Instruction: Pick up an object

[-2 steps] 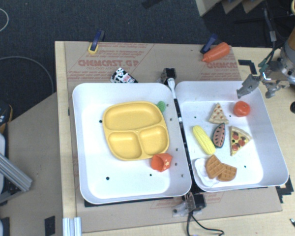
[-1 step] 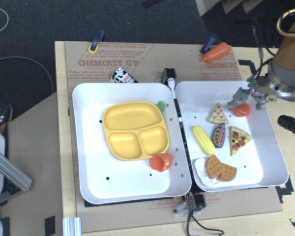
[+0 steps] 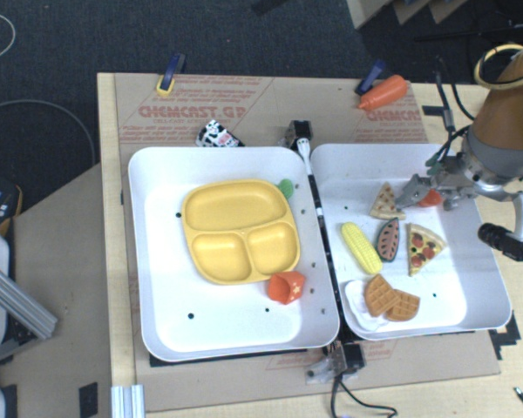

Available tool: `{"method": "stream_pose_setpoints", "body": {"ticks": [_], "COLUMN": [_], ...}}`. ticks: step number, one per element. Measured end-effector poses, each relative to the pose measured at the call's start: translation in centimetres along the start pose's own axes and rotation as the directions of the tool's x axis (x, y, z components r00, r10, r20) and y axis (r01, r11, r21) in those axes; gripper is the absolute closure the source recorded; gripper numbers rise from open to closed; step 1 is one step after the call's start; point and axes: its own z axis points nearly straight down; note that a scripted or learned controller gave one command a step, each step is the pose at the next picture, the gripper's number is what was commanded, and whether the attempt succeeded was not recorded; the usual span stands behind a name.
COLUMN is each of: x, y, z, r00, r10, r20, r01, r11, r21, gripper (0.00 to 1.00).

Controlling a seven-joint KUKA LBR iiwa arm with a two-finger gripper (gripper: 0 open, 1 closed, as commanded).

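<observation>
My gripper (image 3: 432, 193) is low over the back of the right bin (image 3: 479, 307), at the end of the grey arm with its orange band (image 3: 506, 120). A small red object (image 3: 430, 199) shows right at the gripper's tip, partly hidden by it. Just left of it lies a tan triangular slice (image 3: 385, 202). In front of the gripper lie a pizza slice (image 3: 424, 249), a dark oval piece (image 3: 389, 239), a yellow corn cob (image 3: 361, 247) and brown waffles (image 3: 391, 300) on a small white dish (image 3: 357, 306).
The left bin (image 3: 157, 320) holds a yellow divided plate (image 3: 240, 232), a red toy (image 3: 286, 287) at its front right and a green piece (image 3: 285, 187) behind it. An orange carrot (image 3: 383, 92) and a black-and-white toy (image 3: 218, 135) lie on the bench behind the bins.
</observation>
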Motion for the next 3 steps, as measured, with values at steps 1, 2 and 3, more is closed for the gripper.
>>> {"method": "stream_pose_setpoints", "body": {"ticks": [1,2,3], "x": [0.1,0.0,0.7], "y": [-0.1,0.1,0.4], "z": [5.4,3.9,-2.3], "r00": [1.000,1.000,1.000], "r10": [0.000,0.000,-0.002], "r20": [0.000,0.003,0.005], "r01": [0.000,0.000,0.002], "r11": [1.000,1.000,1.000], "r21": [0.000,-0.009,-0.016], "gripper": [0.00,1.00,1.00]}}
